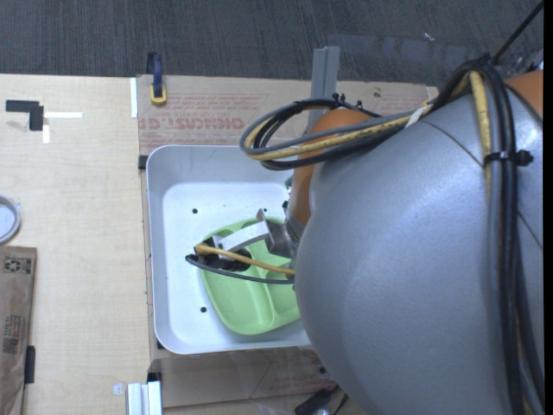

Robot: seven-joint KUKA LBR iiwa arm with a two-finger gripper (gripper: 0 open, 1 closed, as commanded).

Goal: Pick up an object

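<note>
A light green dish lies in the white bin, toward its lower right. Across the dish lies a thin wooden stick and a dark looped piece under it. A white strip rests along the dish's upper edge. The gripper reaches down at the dish's right upper edge, mostly covered by the big grey arm. Its tips are hidden behind the arm.
Black and yellow cables loop over the bin's top edge. A blue clamp stands on the cardboard behind the bin. A roll of tape and a brown bag lie at the far left.
</note>
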